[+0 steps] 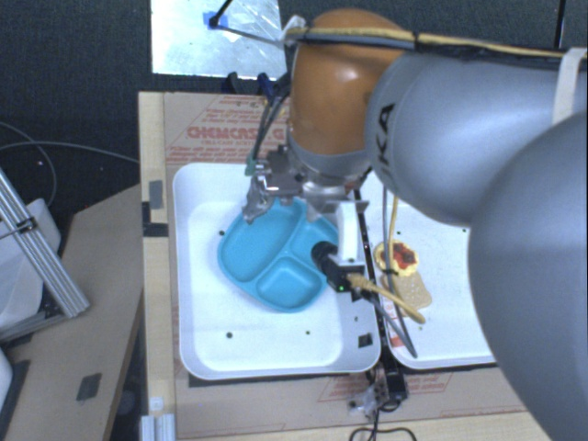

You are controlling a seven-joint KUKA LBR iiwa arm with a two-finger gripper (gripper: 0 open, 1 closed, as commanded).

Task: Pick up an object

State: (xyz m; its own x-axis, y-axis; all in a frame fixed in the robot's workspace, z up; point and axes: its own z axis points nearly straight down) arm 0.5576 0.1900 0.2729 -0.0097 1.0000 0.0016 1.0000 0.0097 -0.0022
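Where the grey arm (459, 145) sweeps in from the right, its orange band (335, 90) hangs above the far part of the left bin (188, 274), and the pincer (259, 198) below it sits low over the far left edge of the blue divided tray (248, 255). Whether the pincer is touching that rim or just above it cannot be told from this slant, and whether it is released or clenched cannot be told either, since the wrist covers most of it. The blue divided tray lies flat on the floor of the left bin, turned at an angle to the bin's walls, with one larger compartment toward the left and a smaller one toward the near right. It fills the middle and far part of the bin, and bare white floor shows along the near side. The right bin (450, 338) stands just beside the left one, and near their shared wall it holds a small yellow and red object (402, 257) with a flat tan piece (418, 292) just beside it on the near side. Both bins rest on a sheet of cardboard (207, 131) printed in red, which lies on the desk (101, 246).
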